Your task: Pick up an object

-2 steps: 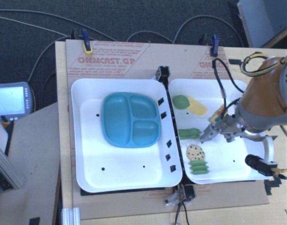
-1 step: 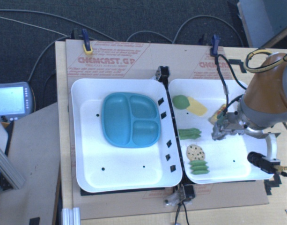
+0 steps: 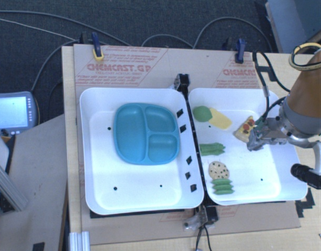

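Observation:
In the right bin lie a green round piece, a yellow piece, a pizza slice, green pea pods, a speckled cookie and a green ridged piece. My gripper hangs low over the right bin, just below and to the right of the pizza slice, close to touching it. Nothing shows between its tips.
The left bin holds a blue divided plate. A black divider with clips runs between the bins. Blue clamps pin the cardboard at the back. The arm's body covers the right bin's far right side.

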You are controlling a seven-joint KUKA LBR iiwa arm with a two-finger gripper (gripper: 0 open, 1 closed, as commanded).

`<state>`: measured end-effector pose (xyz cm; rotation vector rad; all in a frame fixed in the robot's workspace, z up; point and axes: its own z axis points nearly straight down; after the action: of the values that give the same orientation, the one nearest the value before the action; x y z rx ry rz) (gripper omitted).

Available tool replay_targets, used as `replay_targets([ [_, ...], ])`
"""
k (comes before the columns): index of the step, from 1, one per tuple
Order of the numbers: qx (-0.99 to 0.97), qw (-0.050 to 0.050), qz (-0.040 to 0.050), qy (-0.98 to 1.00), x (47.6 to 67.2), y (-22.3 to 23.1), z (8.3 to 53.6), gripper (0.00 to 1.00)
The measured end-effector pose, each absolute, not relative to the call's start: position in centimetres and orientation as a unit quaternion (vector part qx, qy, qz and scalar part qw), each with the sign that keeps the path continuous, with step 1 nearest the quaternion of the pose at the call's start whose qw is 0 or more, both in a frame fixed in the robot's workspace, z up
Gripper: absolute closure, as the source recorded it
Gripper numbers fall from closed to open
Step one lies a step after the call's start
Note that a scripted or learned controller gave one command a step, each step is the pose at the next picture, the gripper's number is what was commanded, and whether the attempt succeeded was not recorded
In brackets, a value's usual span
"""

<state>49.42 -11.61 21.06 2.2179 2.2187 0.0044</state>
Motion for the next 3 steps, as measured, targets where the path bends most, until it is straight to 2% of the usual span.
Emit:
replay_targets([
  [1,0.707,0.003,0.0018,0.707,48.9,-12.5,26.5,1.0],
  [2,0.707,0.002,0.0009,0.708,49.0,-12.5,27.9,1.0],
  [3,0.706,-0.002,-0.0005,0.708,49.9,-7.8,26.5,1.0],
])
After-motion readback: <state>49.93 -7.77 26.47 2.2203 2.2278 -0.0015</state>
